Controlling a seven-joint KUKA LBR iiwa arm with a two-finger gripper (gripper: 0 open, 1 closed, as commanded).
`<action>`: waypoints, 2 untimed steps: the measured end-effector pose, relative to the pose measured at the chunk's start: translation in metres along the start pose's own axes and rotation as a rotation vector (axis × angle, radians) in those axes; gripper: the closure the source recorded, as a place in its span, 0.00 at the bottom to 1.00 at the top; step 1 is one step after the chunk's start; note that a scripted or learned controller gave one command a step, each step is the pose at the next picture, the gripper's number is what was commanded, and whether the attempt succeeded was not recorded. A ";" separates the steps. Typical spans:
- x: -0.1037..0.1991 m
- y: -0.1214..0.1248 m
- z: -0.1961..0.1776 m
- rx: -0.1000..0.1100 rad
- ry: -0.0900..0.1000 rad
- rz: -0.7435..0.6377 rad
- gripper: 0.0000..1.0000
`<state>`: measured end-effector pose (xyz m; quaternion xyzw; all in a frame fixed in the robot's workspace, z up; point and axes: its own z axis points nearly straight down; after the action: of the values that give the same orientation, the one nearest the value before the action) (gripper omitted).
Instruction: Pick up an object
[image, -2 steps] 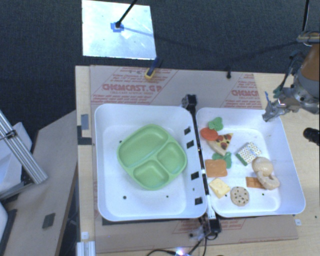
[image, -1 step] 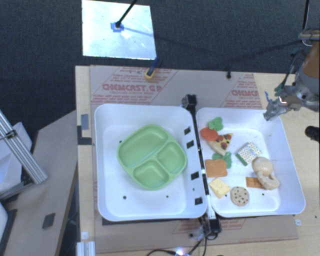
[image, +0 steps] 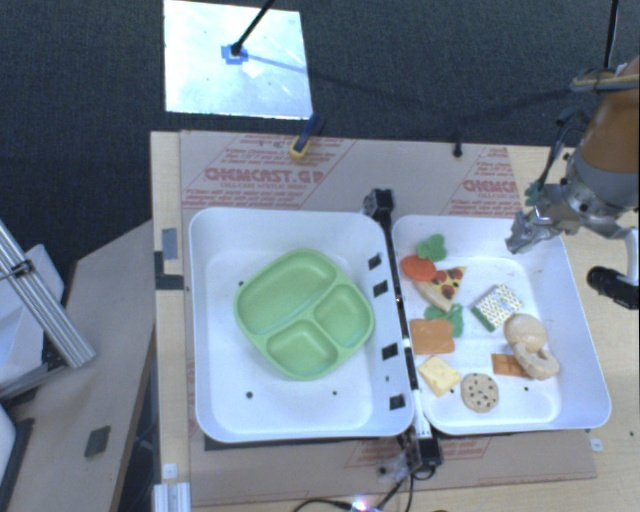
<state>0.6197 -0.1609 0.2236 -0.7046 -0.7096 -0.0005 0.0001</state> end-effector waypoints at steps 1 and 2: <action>0.057 -0.022 0.002 0.000 0.002 -0.002 1.00; 0.092 -0.018 0.001 -0.001 0.000 -0.001 1.00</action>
<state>0.6013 -0.0692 0.2229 -0.7042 -0.7100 -0.0010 -0.0002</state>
